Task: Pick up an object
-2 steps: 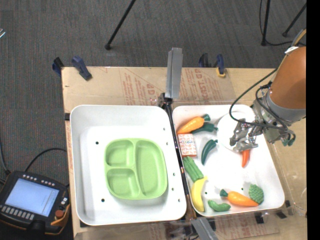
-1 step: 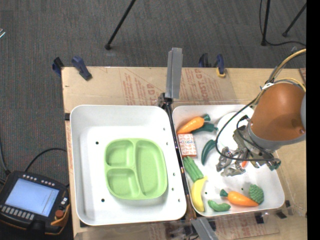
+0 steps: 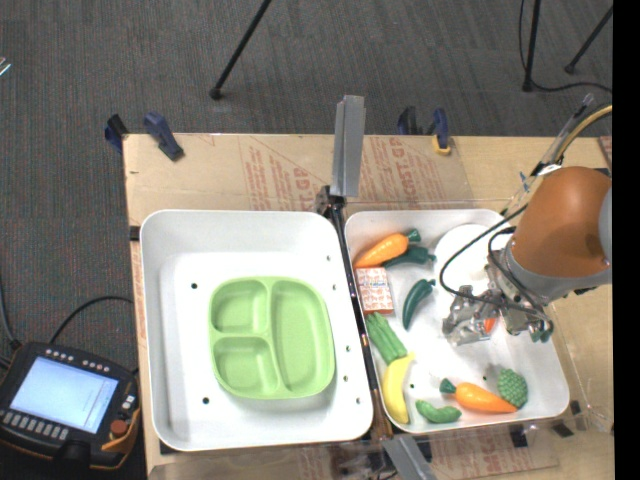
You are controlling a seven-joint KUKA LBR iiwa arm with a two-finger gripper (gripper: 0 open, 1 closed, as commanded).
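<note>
In the right bin (image 3: 455, 218) lie several toy foods: an orange carrot (image 3: 382, 250) with a green top at the back left, a dark green pepper (image 3: 416, 301), a small red and white packet (image 3: 373, 290), a green cucumber (image 3: 385, 336), a yellow banana (image 3: 396, 388), a small green pickle (image 3: 438, 411), a second carrot (image 3: 478, 397) and a green bumpy piece (image 3: 512, 386). My gripper (image 3: 470, 326) hangs low over the right middle of this bin, under the orange wrist band (image 3: 560, 223). Something small and red-orange shows by its metal parts.
The left bin (image 3: 170, 258) holds a light green divided plate (image 3: 271, 339). A white disc (image 3: 465, 248) lies at the back of the right bin. A teach pendant (image 3: 65, 400) sits off the bench at lower left. Blue clamps (image 3: 160, 133) grip the bench's back edge.
</note>
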